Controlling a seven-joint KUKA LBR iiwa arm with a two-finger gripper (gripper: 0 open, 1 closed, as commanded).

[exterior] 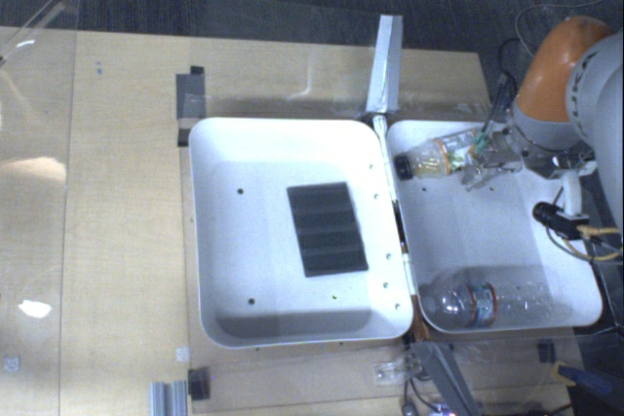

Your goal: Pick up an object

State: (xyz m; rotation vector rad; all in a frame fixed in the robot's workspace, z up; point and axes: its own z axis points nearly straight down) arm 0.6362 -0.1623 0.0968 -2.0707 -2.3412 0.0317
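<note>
A grey robot arm with an orange band (575,83) reaches in from the right over the right-hand shallow white bin (585,302) on a pale wooden tabletop (107,209). Its two-finger gripper (485,161) sits at the tail end of a small clear plastic bottle with a dark cap and a yellowish label (434,159), which lies on its side near the bin's upper left corner, cap pointing toward the divider between the bins. The metal jaws appear to close around the bottle's base, though the glare on the clear plastic makes the contact hard to read. A second, larger clear plastic bottle with a blue-grey label (478,300) lies on its side along the same bin's near edge, well apart from the gripper. In the left-hand white bin (224,161), a flat black ribbed rectangular block (327,229) rests near the centre, slightly tilted.
</note>
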